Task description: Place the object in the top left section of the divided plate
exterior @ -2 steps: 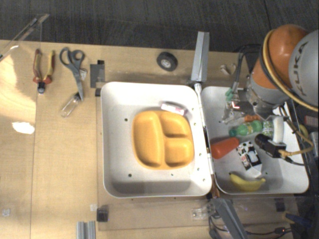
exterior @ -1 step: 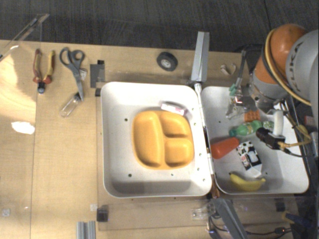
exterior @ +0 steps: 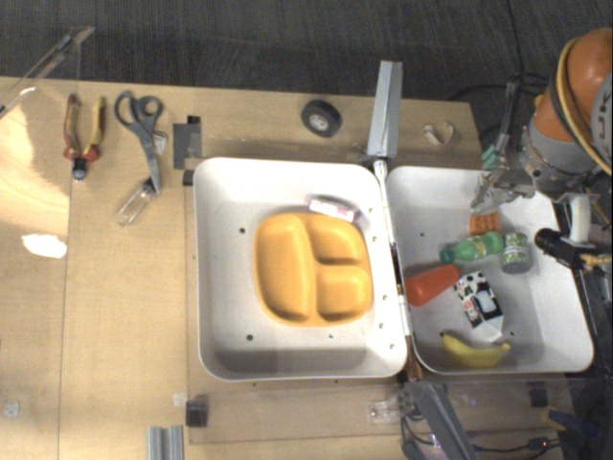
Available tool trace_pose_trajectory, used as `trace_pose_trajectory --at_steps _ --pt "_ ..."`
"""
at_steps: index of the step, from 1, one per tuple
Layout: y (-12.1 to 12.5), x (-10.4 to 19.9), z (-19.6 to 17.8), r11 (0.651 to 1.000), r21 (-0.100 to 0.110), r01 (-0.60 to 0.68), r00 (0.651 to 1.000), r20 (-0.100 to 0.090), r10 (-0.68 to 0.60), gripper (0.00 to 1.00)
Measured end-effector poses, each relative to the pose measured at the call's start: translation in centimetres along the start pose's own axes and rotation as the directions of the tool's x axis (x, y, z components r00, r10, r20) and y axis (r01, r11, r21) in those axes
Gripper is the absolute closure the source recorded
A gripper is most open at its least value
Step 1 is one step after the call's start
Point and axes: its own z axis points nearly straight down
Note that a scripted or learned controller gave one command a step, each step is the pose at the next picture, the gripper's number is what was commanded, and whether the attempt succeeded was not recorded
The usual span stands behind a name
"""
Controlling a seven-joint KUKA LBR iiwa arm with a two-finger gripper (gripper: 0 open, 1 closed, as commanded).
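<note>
We see two white bins side by side on the wooden bench. The left bin (exterior: 215, 257) holds a yellow divided plate (exterior: 313, 266) w/ three sections: one long section on its left, two smaller ones on its right. The plate looks glossy and rounded at the corners, approx. in the middle of the bin. A small pink-and-white packet (exterior: 332, 208) lies just beside the plate's upper edge.

The right bin (exterior: 546, 343) holds the loose things. A banana (exterior: 474, 351) lies near the front wall. A black-and-white box (exterior: 477, 299) is above it, and a red-orange carrot-like piece (exterior: 433, 283) lies to its left, close to the bin's left wall. A green bottle (exterior: 473, 249) lies on its side, w/ a small grey can (exterior: 515, 252) at its right end. A small orange thing (exterior: 485, 222) is just above the bottle.

The gripper (exterior: 496, 192) hangs over the back part of the right bin, just above the small orange thing. We cannot tell if it is spread or closed, and we see nothing between its tips.

On the bench, left of the bins, lie scissors (exterior: 144, 127) and red pliers (exterior: 81, 134); a roll of black tape (exterior: 321, 117) is behind the left bin.
</note>
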Motion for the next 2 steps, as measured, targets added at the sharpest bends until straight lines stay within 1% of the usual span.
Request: trace_pose_trajectory --at_steps 1,2 --pt "4.6 -4.8 1.4 1.000 0.003 -0.026 1.000 0.000 0.026 1.00" --pt "2.8 -4.5 -16.1 1.000 -0.002 -0.030 1.000 0.001 0.030 1.00"
